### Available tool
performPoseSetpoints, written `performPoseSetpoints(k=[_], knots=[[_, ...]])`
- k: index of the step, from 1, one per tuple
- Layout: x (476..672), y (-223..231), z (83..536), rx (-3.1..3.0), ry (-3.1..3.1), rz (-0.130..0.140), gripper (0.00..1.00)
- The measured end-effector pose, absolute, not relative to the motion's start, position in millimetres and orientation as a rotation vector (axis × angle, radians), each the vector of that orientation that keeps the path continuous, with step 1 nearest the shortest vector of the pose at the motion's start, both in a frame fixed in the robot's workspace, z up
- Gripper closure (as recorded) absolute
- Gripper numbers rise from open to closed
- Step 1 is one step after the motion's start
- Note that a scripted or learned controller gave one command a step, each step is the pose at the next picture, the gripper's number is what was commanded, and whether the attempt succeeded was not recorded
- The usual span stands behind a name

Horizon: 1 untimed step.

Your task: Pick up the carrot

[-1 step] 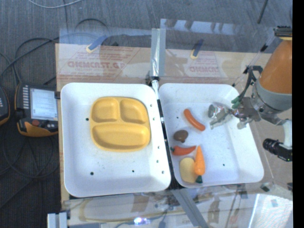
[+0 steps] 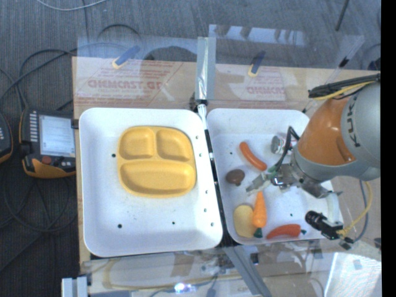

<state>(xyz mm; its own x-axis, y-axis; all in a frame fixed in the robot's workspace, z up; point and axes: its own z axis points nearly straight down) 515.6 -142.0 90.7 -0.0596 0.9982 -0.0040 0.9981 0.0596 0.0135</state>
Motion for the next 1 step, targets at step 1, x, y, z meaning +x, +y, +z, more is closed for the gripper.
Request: performPoseSetpoints(k=[1], knots=[[489.9, -108.6, 91.6, 1.638, 2.655, 0.009, 0.00]])
